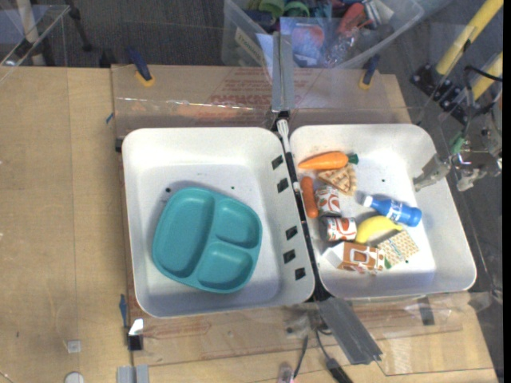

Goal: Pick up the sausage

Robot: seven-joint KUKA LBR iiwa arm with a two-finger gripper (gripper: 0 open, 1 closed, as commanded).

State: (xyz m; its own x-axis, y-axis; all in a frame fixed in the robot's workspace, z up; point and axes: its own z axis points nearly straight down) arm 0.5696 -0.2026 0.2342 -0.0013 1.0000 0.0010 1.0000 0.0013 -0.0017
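Camera view: two white bins side by side on a wooden counter (56,214), seen from above at a slant.
Gripper: the gripper (461,170) hangs at the outer rim of the right bin (415,270); whether it stands wide or narrow cannot be told.
Sausage: the sausage (308,195), slim and reddish-orange, lies against the bin's inner wall, well apart from the gripper, on the far side of the toy pile from it.
Nearby: a carrot (323,161) lies just above the sausage; a blue bottle (393,210) and a yellow banana (376,230) lie between it and the gripper.
Left bin: the left bin (200,146), farther from the gripper, holds a teal divided plate (206,240).
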